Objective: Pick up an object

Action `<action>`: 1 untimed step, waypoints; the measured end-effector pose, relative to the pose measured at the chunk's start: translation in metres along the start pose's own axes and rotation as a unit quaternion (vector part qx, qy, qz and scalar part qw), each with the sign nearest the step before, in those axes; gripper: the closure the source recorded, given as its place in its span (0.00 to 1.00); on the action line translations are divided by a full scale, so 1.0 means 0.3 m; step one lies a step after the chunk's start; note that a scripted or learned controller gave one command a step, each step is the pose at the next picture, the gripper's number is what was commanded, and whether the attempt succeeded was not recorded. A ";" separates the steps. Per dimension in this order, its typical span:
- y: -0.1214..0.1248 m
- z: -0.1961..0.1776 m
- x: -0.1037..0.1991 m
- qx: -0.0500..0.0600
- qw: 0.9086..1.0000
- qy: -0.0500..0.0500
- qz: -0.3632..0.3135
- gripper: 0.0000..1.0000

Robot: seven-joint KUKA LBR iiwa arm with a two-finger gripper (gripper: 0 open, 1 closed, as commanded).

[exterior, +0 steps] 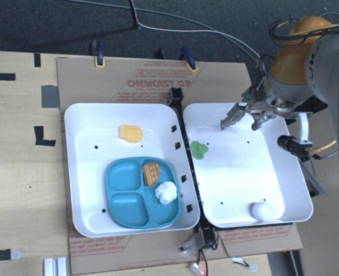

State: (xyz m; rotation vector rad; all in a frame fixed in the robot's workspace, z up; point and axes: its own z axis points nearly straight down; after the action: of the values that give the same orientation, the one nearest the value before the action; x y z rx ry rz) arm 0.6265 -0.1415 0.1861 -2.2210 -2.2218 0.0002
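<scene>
My gripper (242,121) hangs over the back of the right bin (284,171), its two fingers spread open with nothing between them. A small green object (199,150) lies at the left side of that bin, below and left of the gripper. A white ball (263,210) rests near the bin's front right corner. In the left bin (83,154) a yellow object (130,133) lies on the floor behind a blue divided tray (123,203). The tray holds a brown waffle-like piece (151,173) and a white lumpy object (166,192).
The two bins meet at a black clipped seam (183,148). Cardboard (152,82) lies under both bins, held by blue and yellow clamps (187,60) at the back. A cable (204,30) runs across the dark background to the arm.
</scene>
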 end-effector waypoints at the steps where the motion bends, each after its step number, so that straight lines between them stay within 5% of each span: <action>1: -0.186 -0.239 0.218 -0.003 1.000 0.001 -0.002 0.00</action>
State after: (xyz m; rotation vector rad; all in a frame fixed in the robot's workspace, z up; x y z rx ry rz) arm 0.5708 -0.0761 0.2577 -2.2182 -2.2299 -0.0082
